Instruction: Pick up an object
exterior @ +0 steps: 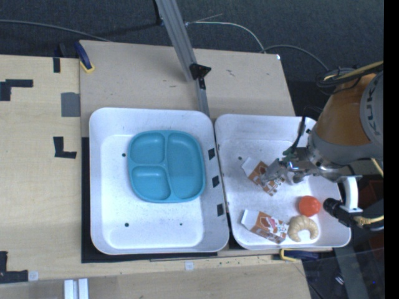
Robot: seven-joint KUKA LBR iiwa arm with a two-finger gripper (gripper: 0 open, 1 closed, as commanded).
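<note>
Bench, two shallow white bins side by side.

Left bin (106,167): one teal divided plate (166,166), three compartments, lying toward the far edge, nearer the right wall than the left.

Right bin (249,129): four loose items.
- Small brown-and-white packet (259,172), near the bin's centre, tilted, directly at the gripper's tip.
- Larger brown-and-white packet (265,225), flat along the near edge.
- Croissant-shaped pastry (303,228), near right corner, touching or just beside the larger packet.
- Red-orange ball (308,205), just beyond the pastry, toward the right wall.

Gripper (274,178): low over the right bin's centre, reaching in from the right wall, tip against or just above the small packet. State of the pincer: cannot tell, metalwork too blurred and cluttered to separate. No object seen clearly held.

Step in hand, by judgement: descent or closing on the small packet, grasp stage of the pick, lift not yet shown.

Next move calls for: firm closure on the packet's edge or body, then a straight rise clear of the bin walls. Thin, flat, crinkly wrapper likely to slip or fold away; shallow bite likely to fail. Ball and pastry well apart from the tip, unlikely to interfere.
</note>
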